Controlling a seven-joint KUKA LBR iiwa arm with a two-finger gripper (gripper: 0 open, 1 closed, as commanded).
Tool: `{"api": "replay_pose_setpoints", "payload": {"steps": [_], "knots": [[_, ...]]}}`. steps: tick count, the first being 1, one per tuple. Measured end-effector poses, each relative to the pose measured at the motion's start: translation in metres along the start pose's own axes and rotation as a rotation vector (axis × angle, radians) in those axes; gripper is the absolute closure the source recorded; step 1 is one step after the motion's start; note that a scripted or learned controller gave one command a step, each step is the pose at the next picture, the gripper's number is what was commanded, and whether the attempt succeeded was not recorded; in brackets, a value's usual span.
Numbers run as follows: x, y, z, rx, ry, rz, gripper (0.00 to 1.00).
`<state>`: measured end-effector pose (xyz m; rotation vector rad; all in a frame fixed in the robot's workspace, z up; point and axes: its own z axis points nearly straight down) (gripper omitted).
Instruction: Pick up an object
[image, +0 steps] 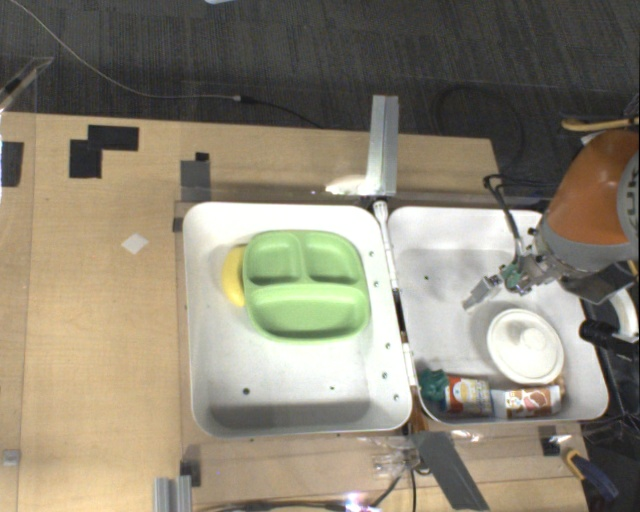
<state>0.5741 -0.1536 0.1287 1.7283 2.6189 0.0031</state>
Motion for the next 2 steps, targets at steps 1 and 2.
{"api": "replay_pose_setpoints", "payload": {"steps": [1, 2], "knots": [[0.014, -0.041, -0.038, -0.001, -0.001, 0.067, 0.00], [0.045, 0.017, 0.036, -0.001, -0.001, -0.009, 0.00]]}}
